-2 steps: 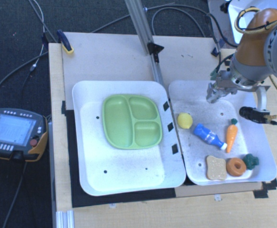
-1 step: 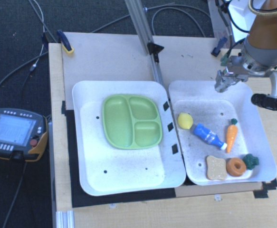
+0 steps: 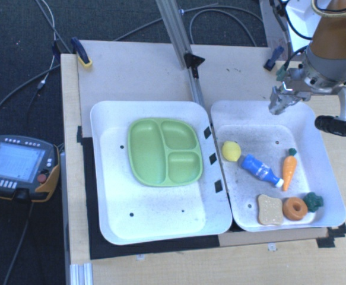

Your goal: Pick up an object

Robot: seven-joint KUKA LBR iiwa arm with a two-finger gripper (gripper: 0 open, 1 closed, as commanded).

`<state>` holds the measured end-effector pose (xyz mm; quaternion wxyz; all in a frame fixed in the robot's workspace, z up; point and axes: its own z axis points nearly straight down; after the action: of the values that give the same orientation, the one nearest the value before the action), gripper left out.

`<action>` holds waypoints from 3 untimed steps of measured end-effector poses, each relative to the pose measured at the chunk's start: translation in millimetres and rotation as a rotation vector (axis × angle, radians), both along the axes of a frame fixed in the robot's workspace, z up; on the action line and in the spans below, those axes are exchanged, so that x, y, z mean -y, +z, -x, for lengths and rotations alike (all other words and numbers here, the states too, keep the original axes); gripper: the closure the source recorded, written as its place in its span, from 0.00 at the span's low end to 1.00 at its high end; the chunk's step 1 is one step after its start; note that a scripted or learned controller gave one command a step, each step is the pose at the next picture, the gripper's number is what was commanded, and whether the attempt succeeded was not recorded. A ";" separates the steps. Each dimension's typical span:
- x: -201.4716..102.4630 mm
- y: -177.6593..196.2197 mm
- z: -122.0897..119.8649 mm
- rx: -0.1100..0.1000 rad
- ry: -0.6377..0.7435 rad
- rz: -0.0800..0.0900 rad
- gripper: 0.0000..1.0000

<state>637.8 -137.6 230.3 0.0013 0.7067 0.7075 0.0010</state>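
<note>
The right bin (image 3: pixel 244 116) holds a yellow lemon (image 3: pixel 231 151), a blue bottle with a white cap (image 3: pixel 260 170), an orange carrot (image 3: pixel 288 170), a slice of toast (image 3: pixel 270 210), a brown doughnut (image 3: pixel 295 208) and a small dark green piece (image 3: pixel 313 202). My gripper (image 3: pixel 279 103) hangs over the far rim of that bin, well above and behind the carrot. Nothing is seen between its fingers.
A green divided plate (image 3: pixel 164 152) lies in the left bin (image 3: pixel 110 218). A slanted metal post (image 3: pixel 174 22) rises behind the bins. Cables and a teach pendant (image 3: pixel 18 168) lie on the floor at the left. A blue clamp (image 3: pixel 81 52) sits on the bench's far left corner.
</note>
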 end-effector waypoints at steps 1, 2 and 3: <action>-46.3 4.6 1.4 -0.003 0.005 -0.003 1.00; -97.8 13.8 9.6 -0.004 0.005 -0.003 1.00; -149.6 -0.9 17.6 -0.007 0.004 -0.002 1.00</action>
<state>620.3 11.9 229.4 -0.0018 0.7053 0.7089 -0.0005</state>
